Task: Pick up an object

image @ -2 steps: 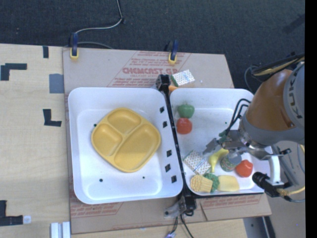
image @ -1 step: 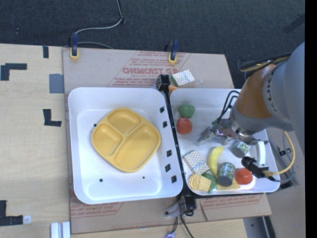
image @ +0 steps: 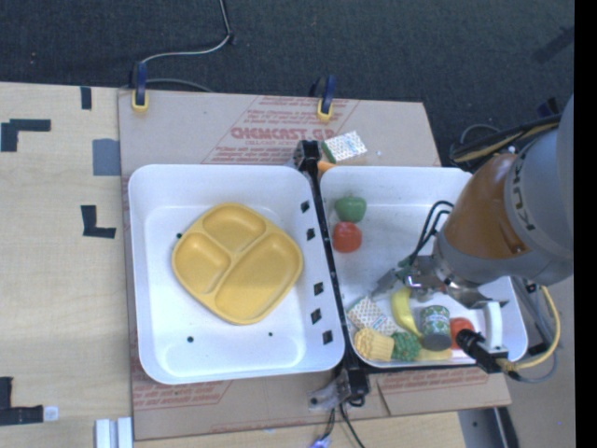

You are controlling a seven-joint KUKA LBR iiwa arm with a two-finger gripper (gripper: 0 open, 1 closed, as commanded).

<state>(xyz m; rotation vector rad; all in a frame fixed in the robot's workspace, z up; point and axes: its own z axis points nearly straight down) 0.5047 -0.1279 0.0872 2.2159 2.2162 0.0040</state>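
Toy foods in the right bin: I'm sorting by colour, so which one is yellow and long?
The toy banana, lying just below the gripper. The toy corn beside it is yellow too, but short and blocky, at the bin's near edge.

We see two bins [image: 149,250] of smooth white plastic with a slight sheen; the yellow divided plate [image: 238,261] in the left bin looks like matt moulded plastic; the board [image: 392,124] under the bins is brown corrugated cardboard with red print, dull and slightly rough; the bench surface [image: 56,278] at the left reads as pale wood grain; the floor [image: 392,26] behind is dark, coarse carpet; the arm's wrist band [image: 485,217] is glossy orange, the shell [image: 555,194] above it smooth grey; the red fruit [image: 347,238] appears shiny plastic.
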